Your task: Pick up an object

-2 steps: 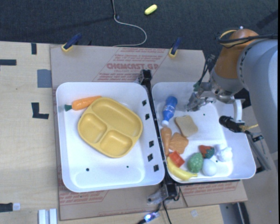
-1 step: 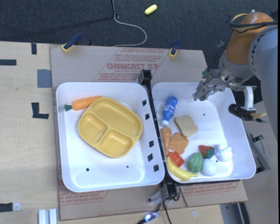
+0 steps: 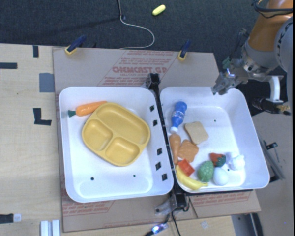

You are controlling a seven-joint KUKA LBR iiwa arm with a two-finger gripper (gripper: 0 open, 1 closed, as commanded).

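My gripper (image 3: 220,87) hangs over the far right rim of the right bin (image 3: 246,113), above its back corner, with nothing seen between its fingers. Inside that bin lie a blue bottle (image 3: 178,114), a tan bread slice (image 3: 195,132), an orange chunk (image 3: 188,150), a red pepper piece (image 3: 185,167), a banana (image 3: 189,181), a green broccoli-like piece (image 3: 205,171), a white ball (image 3: 220,176) and a small white toy (image 3: 236,162). The left bin (image 3: 71,146) holds a yellow divided plate (image 3: 116,133) and a carrot (image 3: 88,108).
Blue and yellow clamps (image 3: 75,44) hold the cardboard base at the back. A black cable (image 3: 130,18) and a small yellow object (image 3: 159,10) lie on the dark floor behind. The arm's orange band (image 3: 270,23) rises at the upper right.
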